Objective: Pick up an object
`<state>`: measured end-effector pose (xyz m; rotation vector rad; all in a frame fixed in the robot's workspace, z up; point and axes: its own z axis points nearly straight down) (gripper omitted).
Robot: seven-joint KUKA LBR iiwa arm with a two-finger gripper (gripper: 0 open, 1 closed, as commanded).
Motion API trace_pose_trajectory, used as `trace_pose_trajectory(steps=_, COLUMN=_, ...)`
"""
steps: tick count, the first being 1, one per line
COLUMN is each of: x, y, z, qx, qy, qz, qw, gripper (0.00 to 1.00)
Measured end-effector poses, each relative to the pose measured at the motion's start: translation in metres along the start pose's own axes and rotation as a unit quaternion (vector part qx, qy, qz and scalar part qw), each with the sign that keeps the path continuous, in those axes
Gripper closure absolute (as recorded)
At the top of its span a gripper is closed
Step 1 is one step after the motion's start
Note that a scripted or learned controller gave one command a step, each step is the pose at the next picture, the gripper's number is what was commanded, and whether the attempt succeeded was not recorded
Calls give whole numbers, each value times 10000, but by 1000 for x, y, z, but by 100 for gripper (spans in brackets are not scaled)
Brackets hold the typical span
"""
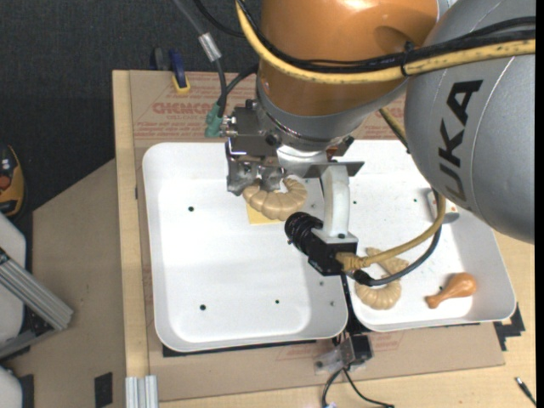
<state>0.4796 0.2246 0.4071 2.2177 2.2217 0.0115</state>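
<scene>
The gripper (259,179) is down in the left bin (170,228), right over a croissant (276,199) lying on a yellow card (257,214). Whether it has bitten, I cannot tell. Another croissant (379,293) and a drumstick (452,290) wait in the right bin (489,253).

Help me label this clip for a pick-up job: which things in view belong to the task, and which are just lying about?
Belonging to the job:
- hand, low over the left bin
- croissant beneath it
- yellow card under the croissant

Lying about:
- second croissant in the right bin
- toy drumstick in the right bin
- blue clamp on the bench edge
</scene>
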Motion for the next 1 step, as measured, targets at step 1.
trace_pose_trajectory(steps=1, x=-1, y=-3, z=105, qx=94, qy=-43, qz=16, qw=9999, gripper=100)
